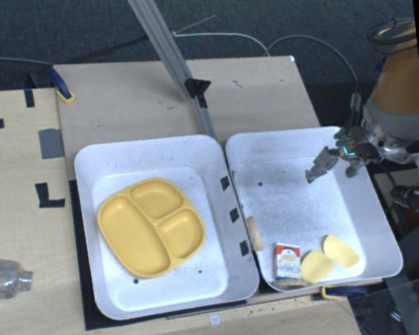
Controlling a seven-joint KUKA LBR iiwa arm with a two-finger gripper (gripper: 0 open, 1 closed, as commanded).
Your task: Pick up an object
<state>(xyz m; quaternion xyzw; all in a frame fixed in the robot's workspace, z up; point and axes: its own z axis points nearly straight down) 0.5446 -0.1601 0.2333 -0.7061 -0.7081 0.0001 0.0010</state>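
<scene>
My hand (335, 164) hangs open with nothing between its fingers, over the right bin (296, 205) near its far right wall. Well below it, at the bin's near edge, lie a small red-and-white packet (287, 261) and two yellow pieces (330, 258), touching each other.

The divided yellow plate (151, 226) looks like smooth, matt plastic, and the two white bins (90, 176) show a smooth finish speckled with dark scuffs. The bench (14, 170) is pale wood-grained board, and the bottle (2, 277) is clear glossy plastic.
</scene>
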